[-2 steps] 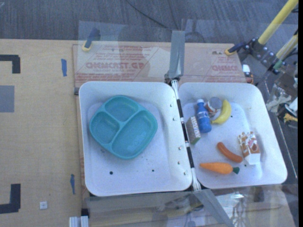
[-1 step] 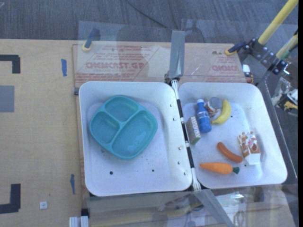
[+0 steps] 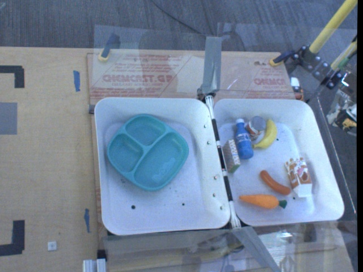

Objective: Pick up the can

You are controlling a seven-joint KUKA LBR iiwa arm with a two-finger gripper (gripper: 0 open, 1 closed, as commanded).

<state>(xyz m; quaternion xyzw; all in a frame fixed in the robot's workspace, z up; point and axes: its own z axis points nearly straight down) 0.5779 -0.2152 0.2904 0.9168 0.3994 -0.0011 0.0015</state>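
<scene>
White right bin [image 3: 326,152] holds the can [image 3: 257,124], near the bin's back edge, wedged between a blue bottle [image 3: 244,140] and a banana [image 3: 267,134] and touching or nearly touching both. The can's grey round end faces up and toward the back edge. A bit of red-white body shows below the end and the rest is hidden, so I cannot tell whether it is upright or leaning. Its long axis looks roughly back-to-front.

The bottle lies with its white cap toward the back edge. A small brown box [image 3: 231,155] sits against the left wall. A sausage [image 3: 275,182] and a carton [image 3: 299,177] lie toward the right wall, and a carrot [image 3: 261,202] lies near the front edge with its green tip pointing right.

The left bin [image 3: 113,208] carries a teal divided plate [image 3: 147,152].

Pincer open or closed: cannot tell.
</scene>
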